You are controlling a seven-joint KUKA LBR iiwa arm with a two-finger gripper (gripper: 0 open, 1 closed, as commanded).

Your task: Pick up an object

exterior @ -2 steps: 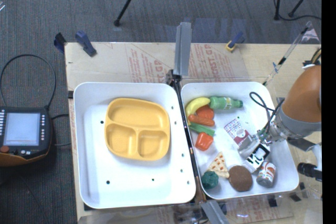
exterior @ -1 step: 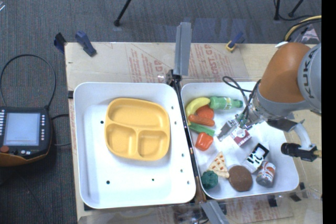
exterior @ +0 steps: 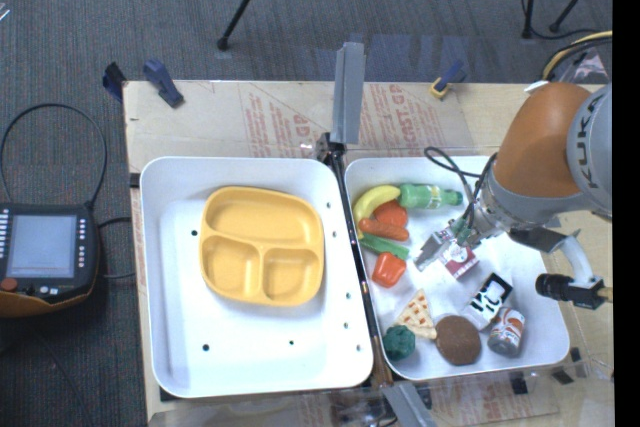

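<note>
My gripper [exterior: 443, 246] hangs low over the middle of the right bin [exterior: 545, 245], directly beside a small red and white carton [exterior: 462, 262], which it partly covers. Around it lie a banana [exterior: 371, 202], a green bottle [exterior: 426, 196], an orange carrot [exterior: 389, 219], a green bean pod [exterior: 383, 245] and a red pepper [exterior: 388, 269]. Nearer the front are a pizza slice [exterior: 418, 313], broccoli [exterior: 400, 343], a brown round patty [exterior: 458, 340], a black and white box [exterior: 488, 297] and a can [exterior: 507, 333].
The left bin [exterior: 180, 335] holds a yellow divided plate [exterior: 263, 245]. A grey post [exterior: 348, 95] stands at the back between the bins. A teach pendant [exterior: 40, 250] lies on the floor at far left. Tripod legs cross the carpet behind the bench.
</note>
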